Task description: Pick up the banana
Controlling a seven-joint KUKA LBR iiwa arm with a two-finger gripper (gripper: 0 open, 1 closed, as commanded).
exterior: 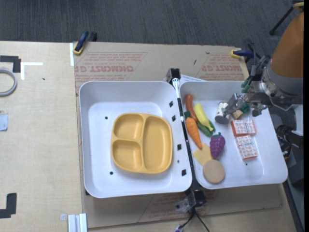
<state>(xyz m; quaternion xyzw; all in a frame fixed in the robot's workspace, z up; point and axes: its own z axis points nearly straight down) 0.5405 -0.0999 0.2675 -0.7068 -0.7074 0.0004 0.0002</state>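
Observation:
The yellow banana lies in the right bin, left of its middle, with a green piece at its near end. An orange carrot lies against its left side, and another carrot lies just behind. My gripper hangs low over the bin's upper middle, a short way right of the banana and apart from it. It is open, with nothing between its fingers.
Purple grapes, a cheese wedge and a round tan cookie lie nearer the front. Two red-and-white packets lie right of the gripper. The left bin holds a yellow divided plate.

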